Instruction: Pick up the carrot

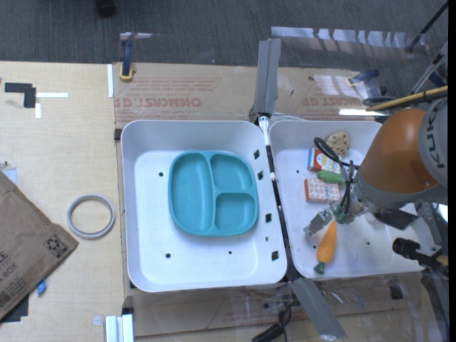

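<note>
The carrot (327, 244) lies in the right bin (370, 262), near the front edge, with its green tip pointing down toward the front; the gripper (320, 223) is right at its top end, touching it or almost. I cannot tell how the gripper is set, because the grey parts are small and blurry.

The carrot looks like a toy (smooth and shiny, likely plastic); so it should be light and hard, and maybe a bit slippery. The fat orange middle looks like the best place to grab; the thin green tip could slide out.

Behind it lie a small red box (320, 189), a green and white packet (324, 164) and a cookie (338, 143); their words are too small to read. The brown cardboard (185, 91) behind the bins has upside-down red letters that I can't read for sure.

A blue plate (213, 192) sits in the left bin (149, 262).
</note>
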`<state>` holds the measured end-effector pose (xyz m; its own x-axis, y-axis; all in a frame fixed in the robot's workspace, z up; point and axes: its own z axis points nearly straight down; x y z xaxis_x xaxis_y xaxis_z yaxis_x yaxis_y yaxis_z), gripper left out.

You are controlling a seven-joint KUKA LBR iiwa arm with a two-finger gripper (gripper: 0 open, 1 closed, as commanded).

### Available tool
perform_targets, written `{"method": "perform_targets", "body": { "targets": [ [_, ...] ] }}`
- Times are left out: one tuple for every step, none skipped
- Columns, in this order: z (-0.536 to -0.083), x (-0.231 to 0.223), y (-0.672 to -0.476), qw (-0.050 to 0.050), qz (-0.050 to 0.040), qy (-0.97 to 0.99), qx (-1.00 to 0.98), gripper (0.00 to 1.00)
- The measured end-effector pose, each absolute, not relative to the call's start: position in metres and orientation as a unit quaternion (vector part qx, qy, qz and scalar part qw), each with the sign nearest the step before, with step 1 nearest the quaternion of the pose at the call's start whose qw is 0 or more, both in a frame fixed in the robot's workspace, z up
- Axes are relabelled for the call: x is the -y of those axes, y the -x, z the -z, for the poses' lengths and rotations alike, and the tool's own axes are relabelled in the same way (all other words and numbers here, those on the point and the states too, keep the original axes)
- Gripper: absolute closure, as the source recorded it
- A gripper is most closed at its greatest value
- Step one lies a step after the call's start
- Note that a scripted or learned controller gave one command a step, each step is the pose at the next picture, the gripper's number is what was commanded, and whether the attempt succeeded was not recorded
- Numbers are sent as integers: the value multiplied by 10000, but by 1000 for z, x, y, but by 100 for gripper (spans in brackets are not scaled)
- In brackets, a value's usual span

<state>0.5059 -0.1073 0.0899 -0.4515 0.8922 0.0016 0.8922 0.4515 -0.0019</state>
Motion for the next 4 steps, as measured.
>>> {"method": "perform_targets", "body": {
  "targets": [
    [-97, 108, -506, 18, -5, 5257, 8507, 100],
    [-97, 108, -506, 19, -6, 5255, 8508, 0],
    [-89, 112, -477, 27, -13, 6772, 7358, 0],
    [-89, 164, -477, 13, -20, 8446, 5354, 0]
  ]
}}
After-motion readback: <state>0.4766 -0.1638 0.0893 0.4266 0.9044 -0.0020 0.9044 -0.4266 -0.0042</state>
